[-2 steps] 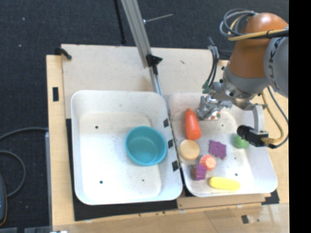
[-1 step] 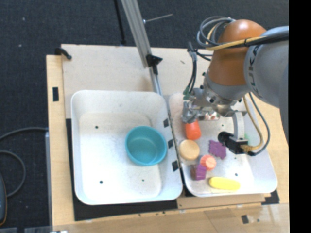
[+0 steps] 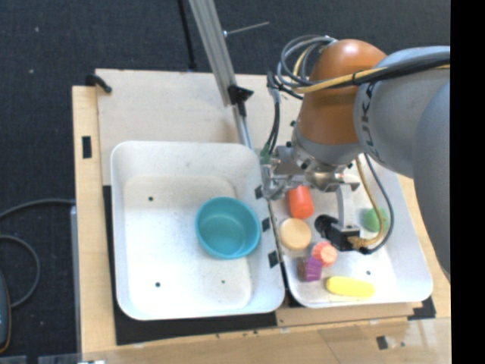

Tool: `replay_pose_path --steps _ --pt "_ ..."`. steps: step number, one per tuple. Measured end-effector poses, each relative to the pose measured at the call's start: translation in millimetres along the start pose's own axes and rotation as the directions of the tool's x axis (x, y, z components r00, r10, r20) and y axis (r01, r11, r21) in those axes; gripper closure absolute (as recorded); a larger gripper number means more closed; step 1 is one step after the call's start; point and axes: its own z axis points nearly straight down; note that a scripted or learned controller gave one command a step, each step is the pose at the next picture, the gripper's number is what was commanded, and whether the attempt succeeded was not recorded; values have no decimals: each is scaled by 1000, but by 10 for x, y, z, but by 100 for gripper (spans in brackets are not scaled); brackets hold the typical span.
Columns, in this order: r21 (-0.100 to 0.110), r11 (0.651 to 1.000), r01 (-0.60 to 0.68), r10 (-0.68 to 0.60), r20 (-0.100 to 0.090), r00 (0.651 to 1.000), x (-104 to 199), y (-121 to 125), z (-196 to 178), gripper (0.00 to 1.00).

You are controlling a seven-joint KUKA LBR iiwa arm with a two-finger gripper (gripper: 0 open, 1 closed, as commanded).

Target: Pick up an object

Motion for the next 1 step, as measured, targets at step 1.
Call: replay_pose_path --steps 1 --pt "-1 1000 3 -3 -2 1000 586 -52 -44 100"
